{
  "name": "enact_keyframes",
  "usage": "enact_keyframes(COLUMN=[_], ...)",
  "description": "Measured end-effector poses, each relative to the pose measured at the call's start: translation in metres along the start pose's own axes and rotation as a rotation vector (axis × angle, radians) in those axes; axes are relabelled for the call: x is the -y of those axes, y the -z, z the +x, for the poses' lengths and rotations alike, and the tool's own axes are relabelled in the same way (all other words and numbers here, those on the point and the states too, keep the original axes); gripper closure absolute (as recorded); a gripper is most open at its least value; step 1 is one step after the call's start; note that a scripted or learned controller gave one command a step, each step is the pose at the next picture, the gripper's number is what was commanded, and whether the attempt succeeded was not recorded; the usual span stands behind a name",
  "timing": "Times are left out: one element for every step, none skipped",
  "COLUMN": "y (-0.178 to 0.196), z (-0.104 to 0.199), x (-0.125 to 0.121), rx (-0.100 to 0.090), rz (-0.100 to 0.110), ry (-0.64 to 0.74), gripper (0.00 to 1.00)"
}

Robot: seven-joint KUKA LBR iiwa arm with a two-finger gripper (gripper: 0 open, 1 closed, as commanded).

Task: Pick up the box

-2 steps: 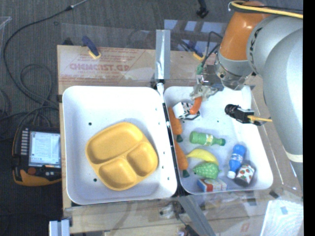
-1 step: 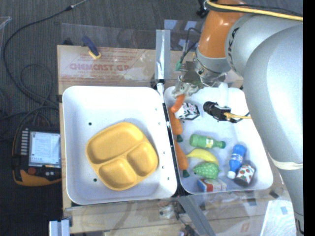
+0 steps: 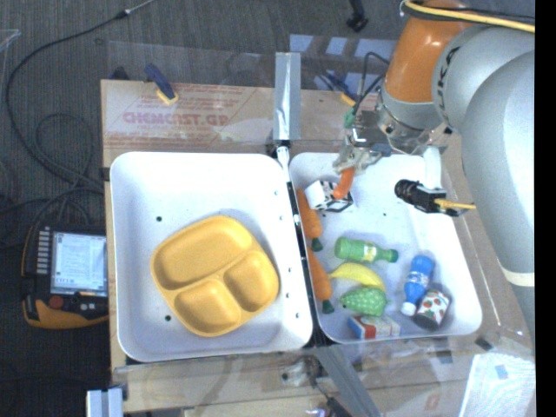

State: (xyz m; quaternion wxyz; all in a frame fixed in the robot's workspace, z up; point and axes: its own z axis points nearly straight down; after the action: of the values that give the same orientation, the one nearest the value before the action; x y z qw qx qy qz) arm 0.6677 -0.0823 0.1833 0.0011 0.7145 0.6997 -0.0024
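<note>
Grey, orange-banded robot arm (image 3: 495, 102) at full reach, claw (image 3: 352, 159) low over right white bin's (image 3: 373, 215) far end, grip impossible to tell; small red-and-white carton box (image 3: 373, 327) well apart at near edge, apparently off target.

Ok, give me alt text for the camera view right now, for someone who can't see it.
The gripper hangs over the far end of the right bin, above an orange-and-white item, far from the small box at the near end. The left bin holds a yellow divided tray.
</note>
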Motion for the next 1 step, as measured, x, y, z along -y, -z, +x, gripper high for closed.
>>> enact_keyframes(y=[0.0002], z=[0.0555], x=[0.0008], rx=[-0.002], rz=[0.0], ry=[0.059], gripper=[1.0])
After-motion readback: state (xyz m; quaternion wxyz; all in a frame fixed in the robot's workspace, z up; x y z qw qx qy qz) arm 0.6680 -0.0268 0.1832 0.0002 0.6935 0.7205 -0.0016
